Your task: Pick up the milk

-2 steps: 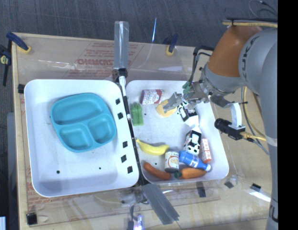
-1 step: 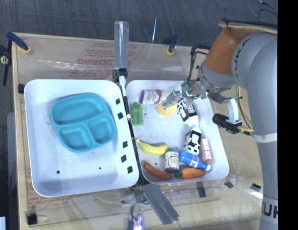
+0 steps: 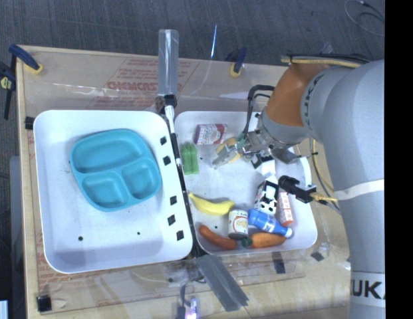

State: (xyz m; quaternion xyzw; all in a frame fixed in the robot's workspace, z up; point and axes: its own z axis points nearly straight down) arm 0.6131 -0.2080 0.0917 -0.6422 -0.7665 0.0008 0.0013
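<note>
One gripper [image 3: 234, 149] is in the right bin [image 3: 306, 234], low over its far middle. Whether it is open or closed cannot be told from this view, and nothing can be confirmed as held. The grey arm [image 3: 339, 118], with its orange band [image 3: 286, 102], enters from the right and crosses the bin's far right corner.

Items nearest the gripper: a pink and white packet [image 3: 209, 133] just to its far left, and a green object [image 3: 189, 158] to its left against the dividing wall.

The milk [image 3: 267, 195], taken to be the black and white carton, stands nearer and to the right of the gripper and apart from it. A red and white carton [image 3: 284, 209] sits just beside the milk on its right.

Nearer still are a blue bottle [image 3: 268, 223] lying on its side, a small can [image 3: 238, 222] at its left, and a banana [image 3: 211, 205] further left. Along the near wall lie a carrot [image 3: 267, 240] and a red sausage-like item [image 3: 216, 238].

The left bin [image 3: 53, 244] holds a blue compartment tray [image 3: 116, 168].
</note>
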